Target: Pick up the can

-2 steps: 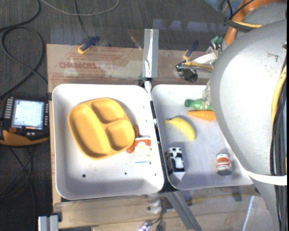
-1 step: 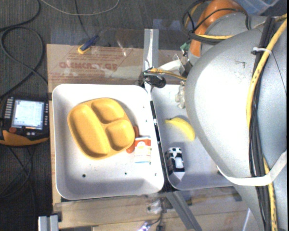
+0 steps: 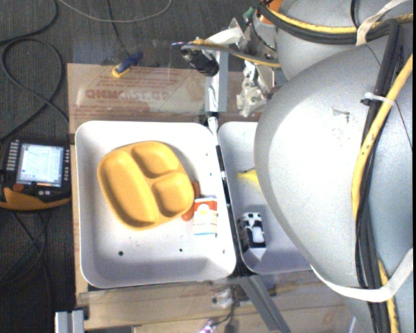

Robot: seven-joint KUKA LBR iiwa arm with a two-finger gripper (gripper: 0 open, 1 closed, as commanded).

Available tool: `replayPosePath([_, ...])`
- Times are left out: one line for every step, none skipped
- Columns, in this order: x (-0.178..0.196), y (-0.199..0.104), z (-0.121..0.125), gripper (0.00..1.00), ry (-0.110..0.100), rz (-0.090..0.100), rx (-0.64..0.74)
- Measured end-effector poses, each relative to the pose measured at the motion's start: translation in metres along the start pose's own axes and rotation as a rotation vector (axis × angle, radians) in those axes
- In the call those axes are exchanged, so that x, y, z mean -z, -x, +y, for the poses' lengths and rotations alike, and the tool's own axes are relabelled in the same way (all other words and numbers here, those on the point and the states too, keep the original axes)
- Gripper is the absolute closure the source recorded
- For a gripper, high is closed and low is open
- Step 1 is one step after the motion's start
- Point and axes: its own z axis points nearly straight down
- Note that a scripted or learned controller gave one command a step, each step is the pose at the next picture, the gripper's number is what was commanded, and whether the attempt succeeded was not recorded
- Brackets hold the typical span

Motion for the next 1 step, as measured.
replayPosePath([-0.1219, 0.0259, -0.0441, 1.0, 0.001, -0.004, -0.003])
